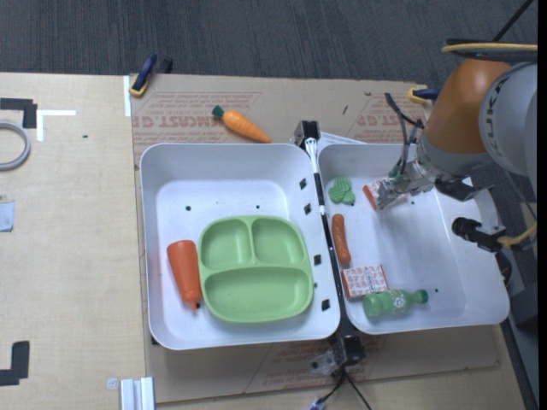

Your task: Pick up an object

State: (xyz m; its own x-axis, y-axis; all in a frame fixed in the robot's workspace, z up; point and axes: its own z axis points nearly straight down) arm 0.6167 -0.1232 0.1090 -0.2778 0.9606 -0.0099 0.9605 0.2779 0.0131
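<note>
Camera view: the gripper (395, 191) hangs low in the right bin (461, 301), just beside a small orange-red piece (369, 196) near the green lump (342, 191); finger spread cannot be told. The piece appears light, rigid and smooth; a hold across its narrow middle is advised.

Right bin (466, 301) centre open; sausage (341, 238), bottle (391, 301) flank it

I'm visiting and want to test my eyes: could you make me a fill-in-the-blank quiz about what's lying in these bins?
1. The green tray lies in the ____ bin.
2. The carrot lies on the cardboard, ____ both bins.
3. The green bottle lies just below the ____ packet in the right bin.
4. The end effector is over the ____ bin.

Missing words: left; outside; red-and-white; right
</note>
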